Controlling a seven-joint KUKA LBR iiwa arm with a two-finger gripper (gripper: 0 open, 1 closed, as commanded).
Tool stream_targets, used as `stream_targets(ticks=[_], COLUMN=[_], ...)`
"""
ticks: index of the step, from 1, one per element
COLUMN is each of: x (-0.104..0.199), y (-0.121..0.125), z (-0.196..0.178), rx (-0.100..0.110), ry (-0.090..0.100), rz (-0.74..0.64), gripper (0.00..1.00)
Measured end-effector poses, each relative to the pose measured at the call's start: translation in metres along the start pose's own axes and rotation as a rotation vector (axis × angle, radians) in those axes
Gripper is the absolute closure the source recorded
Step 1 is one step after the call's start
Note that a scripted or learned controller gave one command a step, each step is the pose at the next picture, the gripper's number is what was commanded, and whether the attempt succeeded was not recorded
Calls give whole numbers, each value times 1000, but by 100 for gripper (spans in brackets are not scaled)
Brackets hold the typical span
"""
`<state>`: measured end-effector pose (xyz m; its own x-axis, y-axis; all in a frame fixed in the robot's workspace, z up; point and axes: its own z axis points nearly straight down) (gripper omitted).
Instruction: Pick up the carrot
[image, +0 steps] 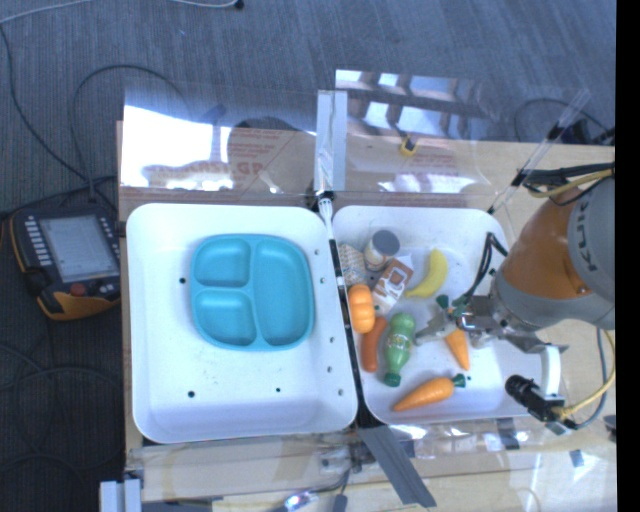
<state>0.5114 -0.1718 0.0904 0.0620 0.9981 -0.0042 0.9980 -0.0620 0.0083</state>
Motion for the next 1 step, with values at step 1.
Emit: stream_targets(ticks=[1], x=[3], y=[2], z=[-10], rx=[-4], ry=[4], rz=[-4], gripper=[100])
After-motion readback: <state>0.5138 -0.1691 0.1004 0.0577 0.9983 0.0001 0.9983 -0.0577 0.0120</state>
